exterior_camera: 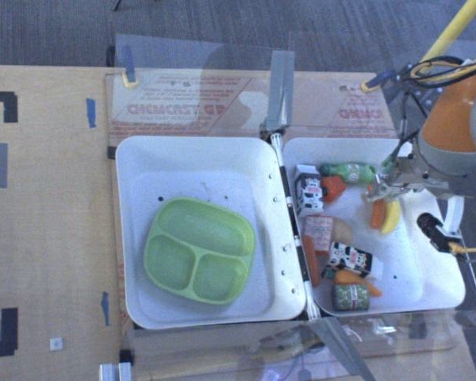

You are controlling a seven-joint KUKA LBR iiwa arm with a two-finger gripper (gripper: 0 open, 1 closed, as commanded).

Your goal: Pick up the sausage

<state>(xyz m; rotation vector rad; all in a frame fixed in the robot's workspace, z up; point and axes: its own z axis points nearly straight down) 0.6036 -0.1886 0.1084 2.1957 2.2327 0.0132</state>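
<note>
Your sausage (309,258), a slim orange-brown cylinder, lies along the right bin's (440,292) left wall, beside a pink packet (318,232). The arm (452,125) comes in from the right, bent down over that bin's upper right. You cannot tell how its end effector (385,190) is set; it hangs over a yellow banana (391,217). A glossy green three-compartment plate (198,250) sits in the left bin (143,161).

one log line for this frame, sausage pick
arm: over right bin | gripper: above food pile | sausage: lying by divider, untouched | green plate: left bin
</note>
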